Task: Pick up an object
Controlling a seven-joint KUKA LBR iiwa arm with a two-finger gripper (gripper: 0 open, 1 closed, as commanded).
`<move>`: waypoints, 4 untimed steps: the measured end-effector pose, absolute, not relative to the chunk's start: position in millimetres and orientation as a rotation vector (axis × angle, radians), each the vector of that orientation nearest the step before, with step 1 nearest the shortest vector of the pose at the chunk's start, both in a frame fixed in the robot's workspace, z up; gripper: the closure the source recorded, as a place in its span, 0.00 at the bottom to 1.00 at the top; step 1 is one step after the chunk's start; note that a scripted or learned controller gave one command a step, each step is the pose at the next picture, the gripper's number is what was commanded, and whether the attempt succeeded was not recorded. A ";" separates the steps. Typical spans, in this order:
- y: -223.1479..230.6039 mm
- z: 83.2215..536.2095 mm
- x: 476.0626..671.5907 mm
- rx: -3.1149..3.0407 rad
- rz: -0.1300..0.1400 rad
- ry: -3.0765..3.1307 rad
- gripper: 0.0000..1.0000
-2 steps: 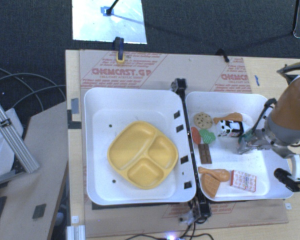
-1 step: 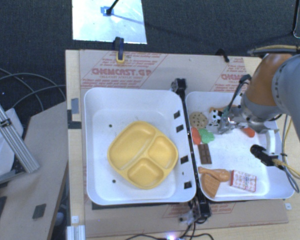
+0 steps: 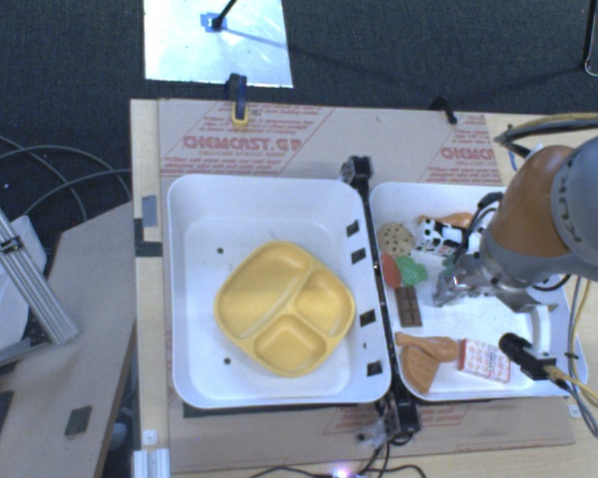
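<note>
Red-white packet (image 3: 485,359): long axis left-right, front of right bin (image 3: 478,386) | end effector (image 3: 448,289): above chocolate bar (image 3: 408,307), grip state unreadable

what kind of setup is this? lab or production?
Likely a research lab grasping rig: two white bins on a cardboard-covered bench, toy food such as a cookie, and the arm's gripper above them.

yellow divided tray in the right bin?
No. The yellow divided tray lies in the left bin; the right bin holds small items such as a cookie.
</note>
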State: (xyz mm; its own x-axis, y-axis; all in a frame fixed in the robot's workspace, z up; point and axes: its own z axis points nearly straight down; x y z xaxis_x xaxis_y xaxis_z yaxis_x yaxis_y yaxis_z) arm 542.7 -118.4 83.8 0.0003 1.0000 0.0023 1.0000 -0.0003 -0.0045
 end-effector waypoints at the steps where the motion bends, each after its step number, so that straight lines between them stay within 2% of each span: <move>1: -100.6 84.1 484.3 -2.219 0.001 -2.219 1.00; 2: -39.6 192.1 609.1 -2.216 -0.023 -2.249 1.00; 3: 19.6 183.6 483.7 -2.205 0.004 -2.225 1.00; 4: -114.3 189.1 526.9 -2.237 -0.001 -2.218 1.00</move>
